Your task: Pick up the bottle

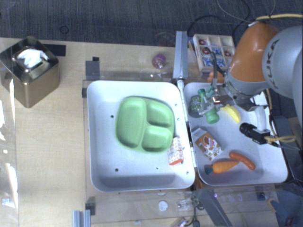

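gripper (215, 100) low in right bin (279, 171), jaw state can't tell | bottle (207, 109) lying just under it, near banana (231, 112) | risk: round bottle squirts sideways, or banana gets pinched too

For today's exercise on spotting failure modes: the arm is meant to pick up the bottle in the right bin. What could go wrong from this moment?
1. The green bottle lies tilted on its side near the bin's top left corner; a round body like that may roll or slip from the gripper.
2. The yellow banana sits right beside the bottle, so it might be nudged or caught instead.
3. The bin wall is close, leaving little room for the fingers.
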Tool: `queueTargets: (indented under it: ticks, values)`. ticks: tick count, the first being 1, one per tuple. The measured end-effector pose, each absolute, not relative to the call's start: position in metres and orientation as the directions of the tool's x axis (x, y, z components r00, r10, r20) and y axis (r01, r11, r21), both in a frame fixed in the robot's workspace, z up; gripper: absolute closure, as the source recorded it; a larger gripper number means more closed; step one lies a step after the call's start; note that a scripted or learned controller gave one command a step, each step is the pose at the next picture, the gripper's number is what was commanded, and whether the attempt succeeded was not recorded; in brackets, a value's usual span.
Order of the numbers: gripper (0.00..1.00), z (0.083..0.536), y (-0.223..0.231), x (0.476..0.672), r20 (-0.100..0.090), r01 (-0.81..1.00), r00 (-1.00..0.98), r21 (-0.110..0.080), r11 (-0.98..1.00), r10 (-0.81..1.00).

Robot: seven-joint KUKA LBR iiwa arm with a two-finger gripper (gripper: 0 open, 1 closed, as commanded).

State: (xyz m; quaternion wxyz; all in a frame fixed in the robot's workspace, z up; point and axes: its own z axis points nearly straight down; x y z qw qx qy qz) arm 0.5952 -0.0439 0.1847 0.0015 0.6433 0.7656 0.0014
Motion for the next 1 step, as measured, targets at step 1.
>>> queueTargets:
  ticks: [1]
  values:
    - [1.00, 0.2836, -0.0244, 0.5624, -0.001, 0.999, -0.035, 0.011, 0.035, 0.999]
